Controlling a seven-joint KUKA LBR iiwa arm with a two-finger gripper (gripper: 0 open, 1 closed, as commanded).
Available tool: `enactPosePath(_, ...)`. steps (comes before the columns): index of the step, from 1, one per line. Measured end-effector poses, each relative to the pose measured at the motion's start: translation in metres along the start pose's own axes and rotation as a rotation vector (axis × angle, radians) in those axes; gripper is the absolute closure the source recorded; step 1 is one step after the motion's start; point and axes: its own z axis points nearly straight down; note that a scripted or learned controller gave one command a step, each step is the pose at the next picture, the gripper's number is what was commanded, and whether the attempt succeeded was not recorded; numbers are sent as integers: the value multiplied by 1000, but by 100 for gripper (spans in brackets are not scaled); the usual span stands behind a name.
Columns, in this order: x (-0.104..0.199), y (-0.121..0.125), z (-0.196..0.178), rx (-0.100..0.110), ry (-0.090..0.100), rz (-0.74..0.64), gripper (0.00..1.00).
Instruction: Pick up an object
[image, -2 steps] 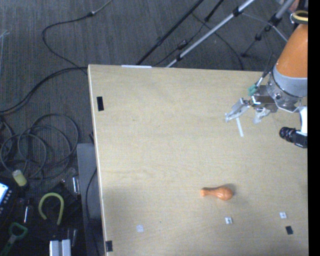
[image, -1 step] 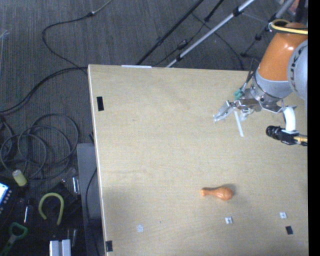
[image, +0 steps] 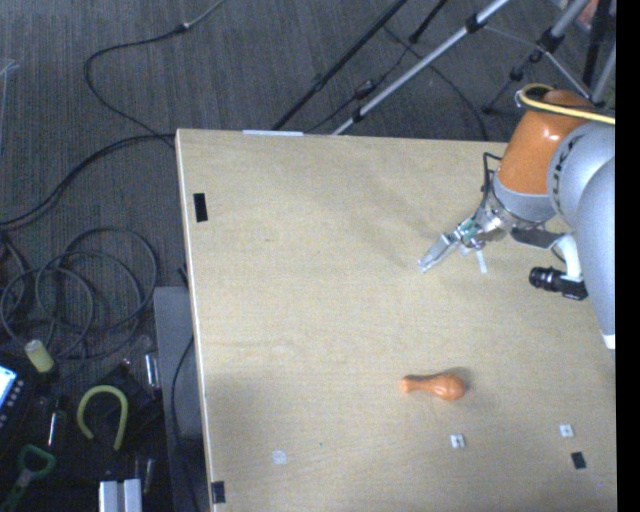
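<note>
An orange, gourd-shaped object lies on its side on the pale wooden bench top, right of centre and toward the front, with its narrow end pointing left. My gripper hangs over the bench at the upper right, well behind the object and apart from it. Its two thin fingers are spread, pointing left and down, with nothing between them. The grey arm with its orange band comes in from the right.
Small square markers sit near the front right of the bench, and a black tag lies by its left edge. Cables and tools are on the floor to the left. Tripod legs stand behind the bench.
</note>
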Motion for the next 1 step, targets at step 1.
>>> enactPosePath(1,47,22,-1,-2,2,-253,0)
